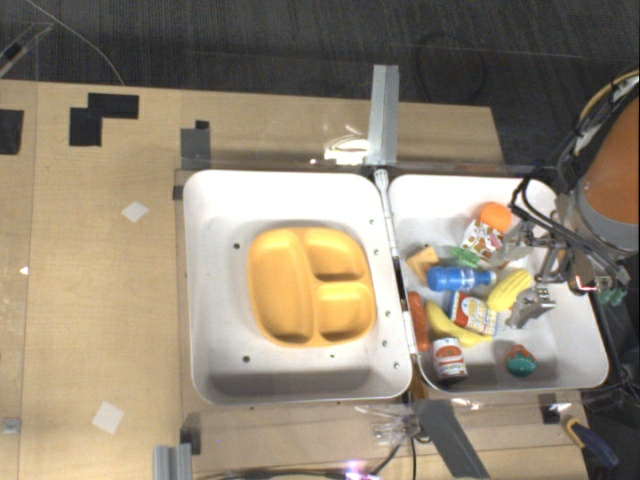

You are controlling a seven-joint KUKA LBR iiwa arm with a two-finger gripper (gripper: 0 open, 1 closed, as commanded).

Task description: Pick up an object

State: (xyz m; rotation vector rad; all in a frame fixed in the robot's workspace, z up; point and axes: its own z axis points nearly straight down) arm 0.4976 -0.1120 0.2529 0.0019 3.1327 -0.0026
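Camera view: wooden bench [90,298] bears two white bins [210,268], dark carpet [250,18] behind

Pale wooden bench [90,298], black square marks on it [100,116], dark carpeted floor [250,28] beyond

Toy foods [470,293] jumbled in right bin [590,363], banana, blue bottle, can, orange
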